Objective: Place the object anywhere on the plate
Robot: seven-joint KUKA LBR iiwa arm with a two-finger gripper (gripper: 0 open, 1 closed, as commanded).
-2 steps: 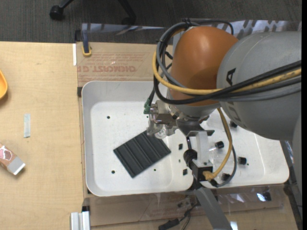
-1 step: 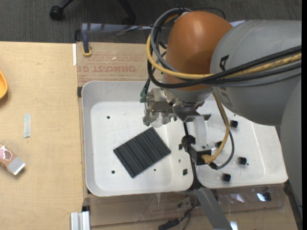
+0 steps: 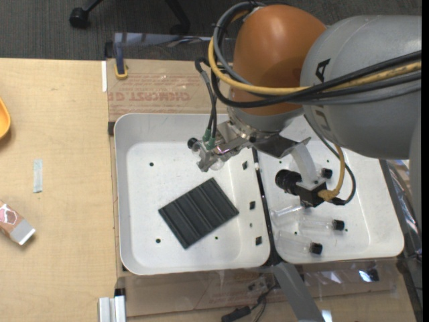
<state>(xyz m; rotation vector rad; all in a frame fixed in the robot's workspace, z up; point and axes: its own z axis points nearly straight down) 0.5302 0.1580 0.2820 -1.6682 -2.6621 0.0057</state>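
Observation:
A dark ribbed rectangular plate (image 3: 198, 212) lies flat and skewed in the middle of the left bin (image 3: 134, 180). My gripper (image 3: 209, 153) hangs over the upper right part of that bin, just above and apart from the plate's far corner, and the big orange and grey wrist hides much of it. I see nothing held under it. Several small clear objects with black caps (image 3: 315, 248) (image 3: 337, 225) lie in the right bin (image 3: 375, 240). A black part with a yellow cable (image 3: 289, 180) sits over that bin.
The divider between the bins (image 3: 263, 200) runs just right of the plate. Cardboard (image 3: 154, 94) lies behind the bins. On the wooden table to the left are a small grey strip (image 3: 37, 176), a wrapped red and white item (image 3: 15, 224) and an orange edge (image 3: 3, 121).

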